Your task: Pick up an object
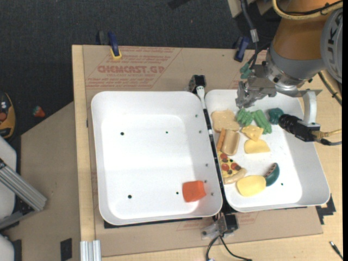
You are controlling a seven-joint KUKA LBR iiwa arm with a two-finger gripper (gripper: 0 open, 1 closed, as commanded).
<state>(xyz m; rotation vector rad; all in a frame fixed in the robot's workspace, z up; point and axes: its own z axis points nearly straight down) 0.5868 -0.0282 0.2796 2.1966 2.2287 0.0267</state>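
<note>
The arm (304, 31) comes in from the right, its orange band well above the right bin (318, 175), and its end effector (246, 101) hangs low over that bin's far left corner. From where I stand, how far the end effector is open cannot be told; the metal parts blur into one another, and nothing is plainly caught in it. Right beneath and just toward the near side of it lies a cluster of green pieces (254, 117), close enough that the tip seems to touch or nearly touch them, though I can't be sure which. Beside those, to the left, sits a pale tan piece like bread (223, 120), and below that a tan cylinder (230, 142) lying on its side. A yellow wedge (253, 132) and a second yellow piece (256, 146) lie just near of the green ones. Further toward the near edge are a pizza slice (231, 168), a yellow lemon-like lump (250, 186) and a dark teal curved piece (272, 172). The left bin (109, 145) holds an orange block (193, 191) in its near right corner, well apart from the end effector. Both bins rest on a brown board on the table (87, 75).
</note>
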